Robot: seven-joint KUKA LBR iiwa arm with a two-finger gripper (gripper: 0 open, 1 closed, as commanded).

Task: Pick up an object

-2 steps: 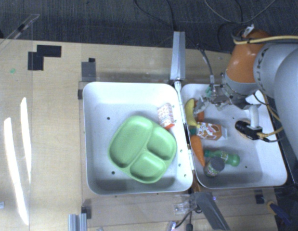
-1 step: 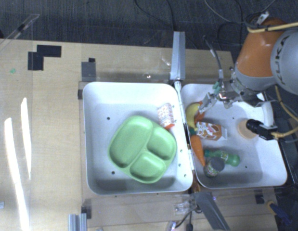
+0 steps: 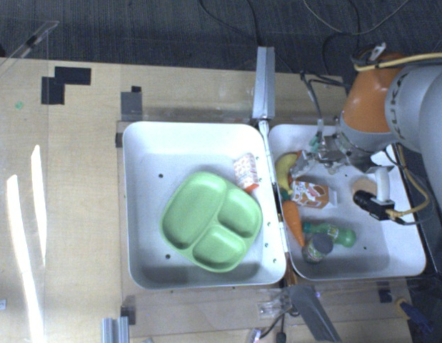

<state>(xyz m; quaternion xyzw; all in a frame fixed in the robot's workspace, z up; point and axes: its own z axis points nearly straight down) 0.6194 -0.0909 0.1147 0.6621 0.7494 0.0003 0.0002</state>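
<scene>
Gripper point(image 3: 310, 157) low in the right bin point(image 3: 399, 259), upper-left part, just above the yellow banana point(image 3: 284, 168) and the orange-and-white packet point(image 3: 310, 194). Cannot tell how the pincer stands; nothing visibly caught in it. Judged: pick not yet done, approach or grasp stage, lift still to come.

Other candidates in the right bin: carrot point(image 3: 293, 222) along the left wall, green bottle point(image 3: 331, 234) lower centre.

Left bin point(image 3: 138, 213) holds a green divided tray point(image 3: 212, 221) and a small snack wrapper point(image 3: 246, 171) at its upper right.

Bench point(image 3: 56, 191) pale wood, black tape marks upper left. Dark floor point(image 3: 135, 20) along the top, loose cables point(image 3: 235, 6).
</scene>
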